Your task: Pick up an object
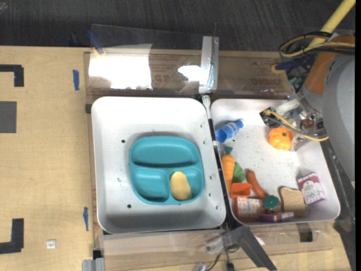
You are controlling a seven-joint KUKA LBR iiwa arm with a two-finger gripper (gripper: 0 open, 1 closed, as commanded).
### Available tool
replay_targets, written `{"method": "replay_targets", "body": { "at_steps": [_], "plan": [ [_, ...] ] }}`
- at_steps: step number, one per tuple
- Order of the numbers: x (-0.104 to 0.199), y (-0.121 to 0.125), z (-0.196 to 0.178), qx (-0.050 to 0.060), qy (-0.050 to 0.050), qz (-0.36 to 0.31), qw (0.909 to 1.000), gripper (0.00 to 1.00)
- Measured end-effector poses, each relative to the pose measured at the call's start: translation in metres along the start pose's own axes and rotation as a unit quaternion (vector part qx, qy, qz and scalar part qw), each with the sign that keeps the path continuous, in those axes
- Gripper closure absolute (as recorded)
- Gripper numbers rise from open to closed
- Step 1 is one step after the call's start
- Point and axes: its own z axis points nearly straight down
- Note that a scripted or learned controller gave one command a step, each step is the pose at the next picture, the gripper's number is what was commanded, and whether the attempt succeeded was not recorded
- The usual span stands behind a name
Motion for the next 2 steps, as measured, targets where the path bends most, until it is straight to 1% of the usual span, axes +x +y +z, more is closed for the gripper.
{"method": "replay_targets", "body": {
  "at_steps": [1, 2],
  "plan": [
    [0.007, -0.01, -0.049, -0.001, 0.001, 0.029, 0.9996, 1.0],
    [0.01, -0.031, -0.06, 0.001, -0.002, -0.013, 0.9999, 1.0]
  ]
}}
